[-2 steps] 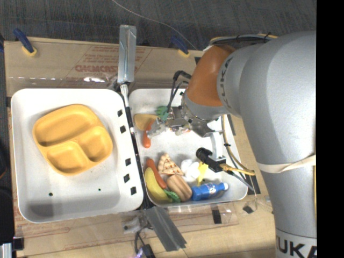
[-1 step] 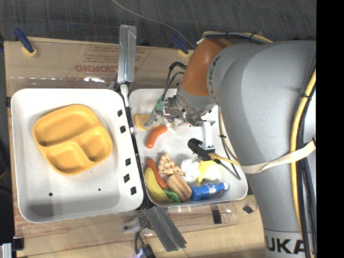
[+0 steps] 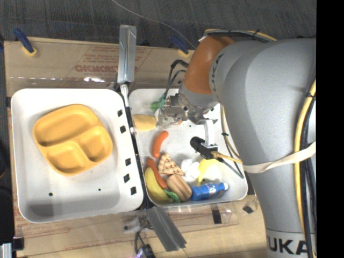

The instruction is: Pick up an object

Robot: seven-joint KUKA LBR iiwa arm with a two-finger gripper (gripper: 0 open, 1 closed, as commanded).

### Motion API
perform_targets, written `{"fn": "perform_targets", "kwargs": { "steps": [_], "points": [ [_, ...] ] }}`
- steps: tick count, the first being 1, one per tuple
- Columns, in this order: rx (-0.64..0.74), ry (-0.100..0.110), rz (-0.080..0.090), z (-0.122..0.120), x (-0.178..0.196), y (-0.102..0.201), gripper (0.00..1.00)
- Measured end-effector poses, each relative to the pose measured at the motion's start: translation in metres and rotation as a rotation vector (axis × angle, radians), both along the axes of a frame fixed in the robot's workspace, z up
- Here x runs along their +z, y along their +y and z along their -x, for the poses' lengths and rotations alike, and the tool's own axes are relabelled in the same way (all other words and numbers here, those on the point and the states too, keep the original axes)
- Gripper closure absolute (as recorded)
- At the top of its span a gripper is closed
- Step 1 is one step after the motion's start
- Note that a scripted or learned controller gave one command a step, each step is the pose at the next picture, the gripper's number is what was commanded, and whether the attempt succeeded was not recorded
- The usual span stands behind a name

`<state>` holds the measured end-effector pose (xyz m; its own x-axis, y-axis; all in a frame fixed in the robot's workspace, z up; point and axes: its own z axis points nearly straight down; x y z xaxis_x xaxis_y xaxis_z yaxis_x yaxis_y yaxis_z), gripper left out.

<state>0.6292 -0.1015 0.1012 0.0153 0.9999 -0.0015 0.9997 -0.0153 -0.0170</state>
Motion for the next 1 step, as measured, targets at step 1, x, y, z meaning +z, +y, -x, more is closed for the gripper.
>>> {"fn": "perform_targets", "kwargs": {
  "steps": [1],
  "points": [
    [0.001, 0.000, 0.000, 0.0000, -0.0001, 0.0004, 0.00]
  ]
}}
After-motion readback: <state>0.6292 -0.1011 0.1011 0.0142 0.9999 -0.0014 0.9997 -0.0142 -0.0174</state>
